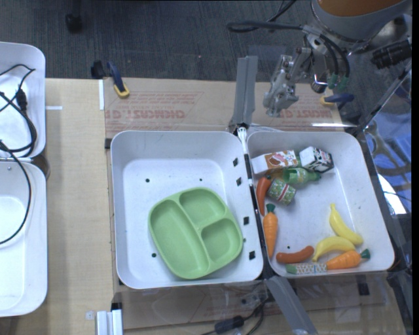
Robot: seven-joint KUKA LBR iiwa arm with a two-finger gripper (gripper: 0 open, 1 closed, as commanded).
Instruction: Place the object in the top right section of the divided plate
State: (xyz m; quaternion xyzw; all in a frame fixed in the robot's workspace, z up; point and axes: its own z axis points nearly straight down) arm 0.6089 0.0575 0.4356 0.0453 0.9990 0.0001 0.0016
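Camera view is showing the gripper point(280, 98) hovering empty near the table's far edge; the bananas point(340, 235), probably light, stiff plastic, are inviting a mid-body pinch.

My gripper point(280, 98) is bare grey metal, two slim fingers; black cables loop just above it, orange band on my grey arm point(357, 13).

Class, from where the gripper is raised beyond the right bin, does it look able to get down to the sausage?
Probably yes: the sausage lies uncovered near the right bin's front edge, with nothing between it and the gripper.
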